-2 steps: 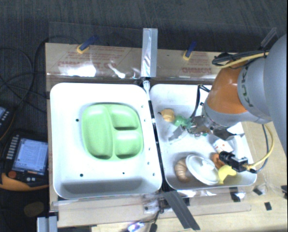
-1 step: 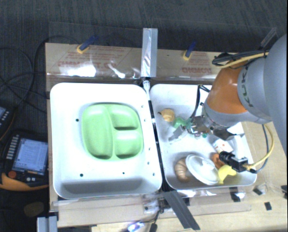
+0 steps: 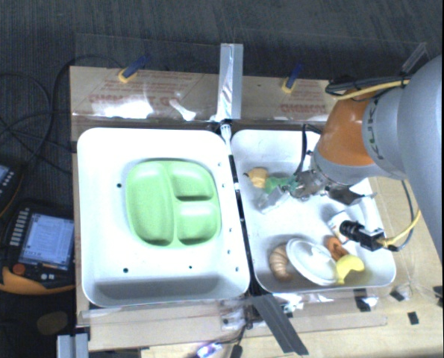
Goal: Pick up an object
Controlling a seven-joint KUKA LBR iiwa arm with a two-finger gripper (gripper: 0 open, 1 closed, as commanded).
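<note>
**Gripper low in the right bin**

We see the gripper [image 3: 300, 186] at the right bin's [image 3: 281, 142] ten o'clock, touching a clear, green-tinted object [image 3: 272, 188] just beside a pale yellow piece [image 3: 258, 176]. Its grasp we cannot tell. A green divided tray [image 3: 173, 202] fills the left bin [image 3: 102, 200].

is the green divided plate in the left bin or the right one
In the left bin. The green plate lies flat in its middle, apart from the claw.
</note>
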